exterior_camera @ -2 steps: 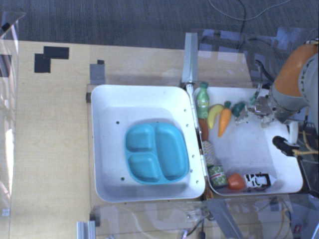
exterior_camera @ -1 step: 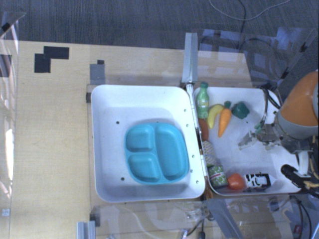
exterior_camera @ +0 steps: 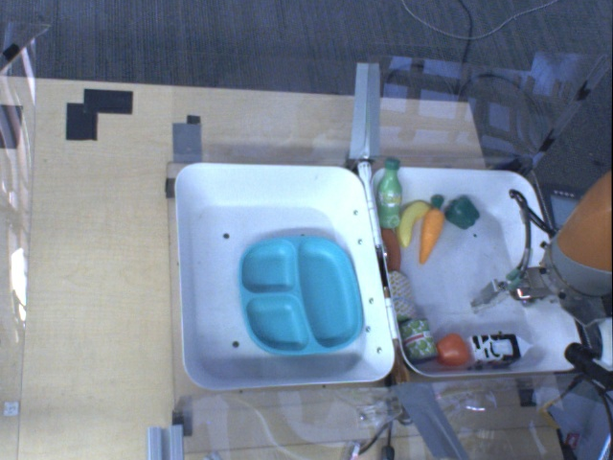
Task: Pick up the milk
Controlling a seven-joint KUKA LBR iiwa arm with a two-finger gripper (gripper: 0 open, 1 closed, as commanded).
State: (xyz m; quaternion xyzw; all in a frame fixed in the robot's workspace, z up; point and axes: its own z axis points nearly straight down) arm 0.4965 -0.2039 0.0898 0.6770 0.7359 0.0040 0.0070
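The milk (exterior_camera: 496, 347) is a small black-and-white carton lying on its side near the front edge of the right bin (exterior_camera: 498, 185), just right of a red tomato (exterior_camera: 453, 351). My gripper (exterior_camera: 502, 291) hangs over the right part of that bin, a little behind the milk and apart from it. It is open, with nothing between its fingers. The arm's orange band (exterior_camera: 586, 228) shows at the right edge.
Along the right bin's left side are a green bottle (exterior_camera: 389, 195), a banana (exterior_camera: 412, 220), a carrot (exterior_camera: 430, 234), a dark green vegetable (exterior_camera: 462, 212) and a green can (exterior_camera: 418, 336). The left bin (exterior_camera: 206, 257) holds a blue divided plate (exterior_camera: 302, 293).
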